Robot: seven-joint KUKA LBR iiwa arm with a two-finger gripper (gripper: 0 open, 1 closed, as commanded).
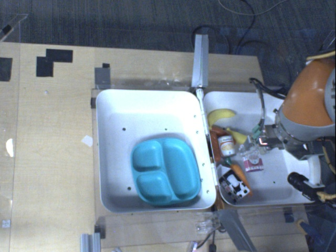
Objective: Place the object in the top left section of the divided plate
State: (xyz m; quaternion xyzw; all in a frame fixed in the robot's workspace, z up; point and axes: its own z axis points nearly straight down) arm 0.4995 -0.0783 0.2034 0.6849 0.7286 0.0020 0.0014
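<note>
Dark carpet runs behind a pale wooden bench (47, 156) that bears two white bins side by side. Left bin (115, 114) holds a blue divided plate (165, 169) lying flat toward its lower middle, with two smaller sections on its left side and one long section on its right; all three sections show bare blue.

Right bin (273, 185) holds a clutter along its left wall: a banana (222, 116) near the top, a small jar (227, 145) with a white label just below it, a carrot (240, 173) lying at a slant, and a black-and-white thing (233, 187) at the lower left corner (too small to name surely). A small card with a dark red patch (253, 164) lies near the middle.

Arm (315, 98) comes in from the right, orange band uppermost, over the right bin. Its gripper (257, 143) hangs just above the card, right of the jar. Whether it is wide, narrow or holding anything I cannot tell; the clear parts blur against the bin.
</note>
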